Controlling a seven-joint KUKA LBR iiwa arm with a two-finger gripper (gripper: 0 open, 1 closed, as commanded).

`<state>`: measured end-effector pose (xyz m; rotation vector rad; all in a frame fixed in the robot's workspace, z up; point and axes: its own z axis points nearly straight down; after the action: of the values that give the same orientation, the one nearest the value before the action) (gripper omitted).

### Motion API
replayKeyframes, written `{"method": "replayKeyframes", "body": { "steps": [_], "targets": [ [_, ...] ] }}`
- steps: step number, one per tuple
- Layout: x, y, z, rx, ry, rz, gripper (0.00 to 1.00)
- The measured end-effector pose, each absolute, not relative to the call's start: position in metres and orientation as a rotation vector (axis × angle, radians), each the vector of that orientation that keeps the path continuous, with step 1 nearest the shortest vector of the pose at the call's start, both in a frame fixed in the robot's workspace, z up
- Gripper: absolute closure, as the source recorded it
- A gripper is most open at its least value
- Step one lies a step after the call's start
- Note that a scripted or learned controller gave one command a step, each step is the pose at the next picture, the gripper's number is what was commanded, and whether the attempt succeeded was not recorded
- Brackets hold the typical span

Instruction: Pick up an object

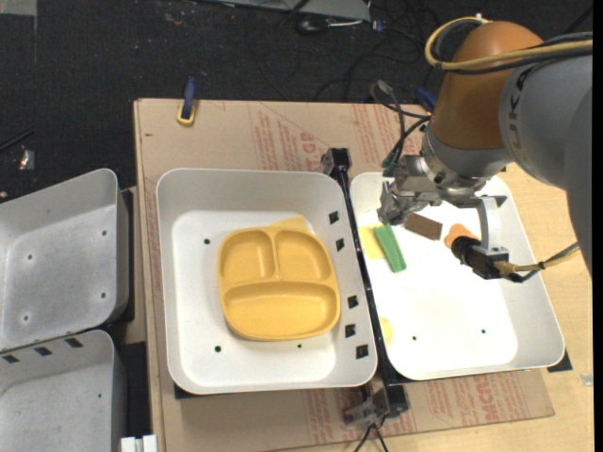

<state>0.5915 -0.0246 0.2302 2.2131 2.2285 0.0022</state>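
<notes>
- Bench (245, 125): brown board across the middle of the frame, bearing two shallow white bins side by side.
- Left bin (184, 205): centre of the frame; holds a yellow divided tray (279, 283) with three compartments, lying flat.
- Right bin (471, 347): right of centre; objects gathered in its upper part.
- Green block (390, 249): elongated, lying at a slant near the right bin's left wall.
- Brown block (424, 226): just right of the green one, under the wrist.
- Orange object (459, 234): small, beside the brown block, partly hidden.
- Arm (528, 92): grey with an orange band, entering from upper right.
- Gripper (407, 201): low over the right bin's upper part, above the brown block; whether the claw is apart or together cannot be told.
</notes>
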Motion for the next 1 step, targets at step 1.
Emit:
{"method": "replayKeyframes", "body": {
  "steps": [1],
  "targets": [
    [0.6157, 0.0265, 0.2346, 2.212, 2.229, 0.005, 1.0]
  ]
}}
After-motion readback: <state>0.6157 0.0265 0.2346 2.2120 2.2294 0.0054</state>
